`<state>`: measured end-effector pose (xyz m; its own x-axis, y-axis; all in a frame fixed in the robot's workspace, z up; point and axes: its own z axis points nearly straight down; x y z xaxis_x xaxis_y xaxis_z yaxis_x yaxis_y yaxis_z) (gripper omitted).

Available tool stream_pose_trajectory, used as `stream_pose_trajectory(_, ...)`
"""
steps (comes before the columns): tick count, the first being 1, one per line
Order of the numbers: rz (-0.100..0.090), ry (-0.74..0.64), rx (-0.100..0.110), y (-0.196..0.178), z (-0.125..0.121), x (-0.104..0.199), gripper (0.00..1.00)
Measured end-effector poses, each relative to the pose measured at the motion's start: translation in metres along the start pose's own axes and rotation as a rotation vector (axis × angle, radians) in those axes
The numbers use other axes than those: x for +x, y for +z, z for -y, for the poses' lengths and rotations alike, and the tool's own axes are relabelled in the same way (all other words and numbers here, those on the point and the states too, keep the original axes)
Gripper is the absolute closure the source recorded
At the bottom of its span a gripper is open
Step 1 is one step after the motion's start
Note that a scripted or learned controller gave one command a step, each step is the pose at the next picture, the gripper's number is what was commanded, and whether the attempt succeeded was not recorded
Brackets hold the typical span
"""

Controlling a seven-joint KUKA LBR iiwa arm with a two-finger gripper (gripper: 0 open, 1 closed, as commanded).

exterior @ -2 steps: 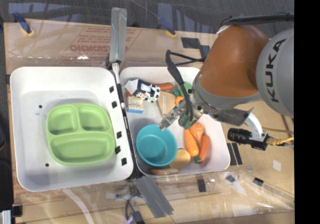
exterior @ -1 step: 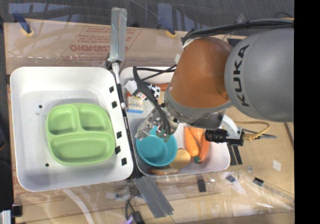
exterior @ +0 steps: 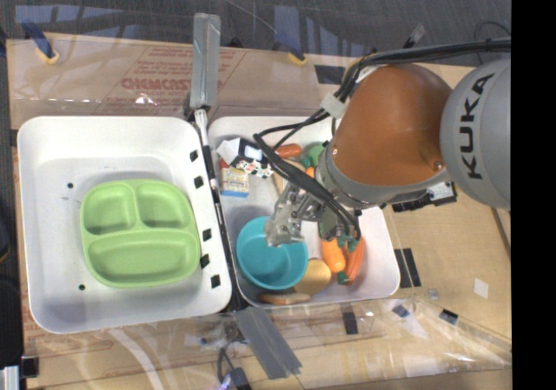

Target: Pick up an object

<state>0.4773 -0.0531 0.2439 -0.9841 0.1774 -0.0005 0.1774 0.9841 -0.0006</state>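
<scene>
My gripper (exterior: 282, 228) hangs low in the right bin (exterior: 382, 280), over the far rim of a blue bowl (exterior: 269, 262). Its metal fingers (exterior: 280, 221) point down and left, and I cannot tell how they stand. An orange carrot (exterior: 332, 254) and a second orange piece (exterior: 353, 262) lie just right of the gripper. A yellow fruit (exterior: 316, 275) rests against the bowl's right side. A small printed box (exterior: 234, 181) lies at the bin's left wall, with a red-orange item (exterior: 289, 152) further back. The arm's orange band hides the back right of the bin.
The left bin (exterior: 43, 206) holds a green divided plate (exterior: 139, 232). A grey divider bar (exterior: 205, 58) stands between the bins at the back. Cables (exterior: 287, 132) loop over the right bin's back. Brown bench surface lies beyond both bins.
</scene>
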Motion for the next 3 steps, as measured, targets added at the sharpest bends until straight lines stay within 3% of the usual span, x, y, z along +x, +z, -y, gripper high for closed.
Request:
stream_pose_trajectory(1, -0.003, -0.404, -0.001, 0.015, -0.022, 0.004, 1.00)
stream_pose_trajectory(2, -0.003, 0.283, 0.001, 0.011, -0.065, -0.027, 1.00)
stream_pose_trajectory(3, -0.004, -0.204, 0.000, -0.008, -0.045, -0.002, 1.00)
